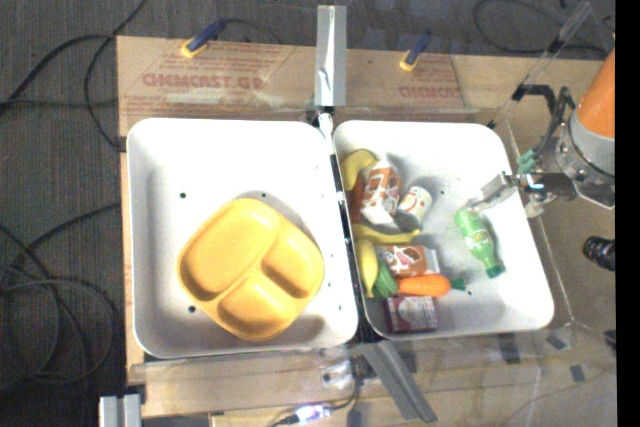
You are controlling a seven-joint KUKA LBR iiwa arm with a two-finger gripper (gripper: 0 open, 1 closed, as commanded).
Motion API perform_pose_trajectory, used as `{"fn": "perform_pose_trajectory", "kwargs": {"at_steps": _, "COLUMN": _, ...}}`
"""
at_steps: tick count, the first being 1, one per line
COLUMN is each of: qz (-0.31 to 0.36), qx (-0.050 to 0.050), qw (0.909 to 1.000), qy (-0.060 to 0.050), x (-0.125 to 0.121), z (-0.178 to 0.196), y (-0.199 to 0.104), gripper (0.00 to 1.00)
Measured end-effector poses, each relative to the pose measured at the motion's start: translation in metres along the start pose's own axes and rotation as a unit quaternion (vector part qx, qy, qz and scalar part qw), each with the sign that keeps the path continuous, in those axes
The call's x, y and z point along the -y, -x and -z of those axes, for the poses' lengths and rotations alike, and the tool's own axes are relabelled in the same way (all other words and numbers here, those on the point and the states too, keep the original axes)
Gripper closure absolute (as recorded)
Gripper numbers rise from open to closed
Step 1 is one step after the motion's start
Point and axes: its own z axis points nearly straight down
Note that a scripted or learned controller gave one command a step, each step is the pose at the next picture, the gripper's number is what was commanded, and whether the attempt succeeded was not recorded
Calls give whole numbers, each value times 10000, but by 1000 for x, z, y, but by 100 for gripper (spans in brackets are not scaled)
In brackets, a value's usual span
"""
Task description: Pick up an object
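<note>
Over the right bin's (520, 300) right rim, gripper (512, 183) with jaw state impossible to tell, green bottle (478, 238) lying just below and left of it in that bin, apart, yellow tray (252, 267) in left bin (150, 215)

Two bins sit side by side on the desk (140, 75), touching along their inner walls. The left bin (160, 155) holds a divided tray (252, 267) near its front edge, toward the inner wall. In the right bin (500, 165), a banana (362, 235), cartons (380, 193), a small cup (415, 203), a carrot (424, 285) and a pouch (410, 314) crowd against the inner wall, running back to front. A bottle (478, 237) lies apart, toward the outer wall.
</note>
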Motion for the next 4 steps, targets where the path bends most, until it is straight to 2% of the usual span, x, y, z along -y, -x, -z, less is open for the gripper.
{"fn": "perform_pose_trajectory", "kwargs": {"at_steps": 1, "qz": 816, "qx": 25, "qw": 9966, "qy": 93, "x": -35, "z": -141, "y": -51, "gripper": 0}}
{"fn": "perform_pose_trajectory", "kwargs": {"at_steps": 2, "qz": 998, "qx": -65, "qw": 9950, "qy": 80, "x": -32, "z": -151, "y": 6, "gripper": 0}}
{"fn": "perform_pose_trajectory", "kwargs": {"at_steps": 3, "qz": 1494, "qx": -65, "qw": 9886, "qy": 201, "x": -6, "z": -153, "y": 16, "gripper": 0}}
{"fn": "perform_pose_trajectory", "kwargs": {"at_steps": 4, "qz": 1304, "qx": 31, "qw": 9914, "qy": 81, "x": -75, "z": -158, "y": -69, "gripper": 0}}
